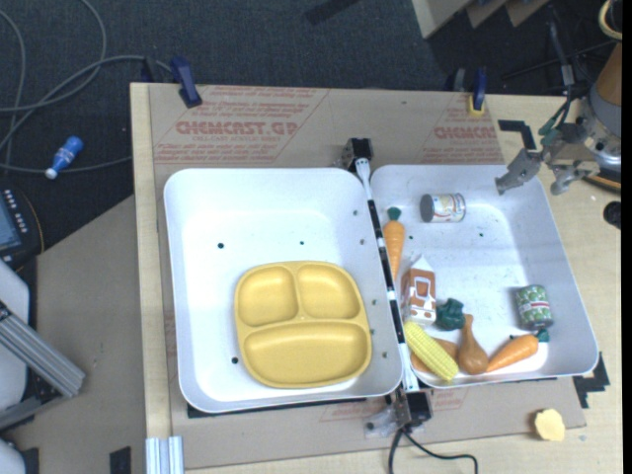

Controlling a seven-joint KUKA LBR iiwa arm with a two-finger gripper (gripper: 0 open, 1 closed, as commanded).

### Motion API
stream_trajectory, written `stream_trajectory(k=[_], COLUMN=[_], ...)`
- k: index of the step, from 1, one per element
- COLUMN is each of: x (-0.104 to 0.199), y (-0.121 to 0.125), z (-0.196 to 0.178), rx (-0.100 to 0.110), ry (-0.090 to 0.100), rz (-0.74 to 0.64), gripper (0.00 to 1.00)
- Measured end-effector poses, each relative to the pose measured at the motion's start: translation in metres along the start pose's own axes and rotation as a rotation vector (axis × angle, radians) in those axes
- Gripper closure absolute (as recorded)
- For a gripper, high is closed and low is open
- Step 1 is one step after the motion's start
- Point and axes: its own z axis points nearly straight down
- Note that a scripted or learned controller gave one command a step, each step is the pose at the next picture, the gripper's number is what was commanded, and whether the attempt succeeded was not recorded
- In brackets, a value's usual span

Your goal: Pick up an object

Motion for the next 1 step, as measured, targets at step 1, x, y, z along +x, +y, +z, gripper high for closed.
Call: stream_trajectory(k=[1], x=[0.0901], y=[0.0213], z=[0.0733], rx=[0.007], ry=[0.006], rz=[-0.009], gripper=[0.00])
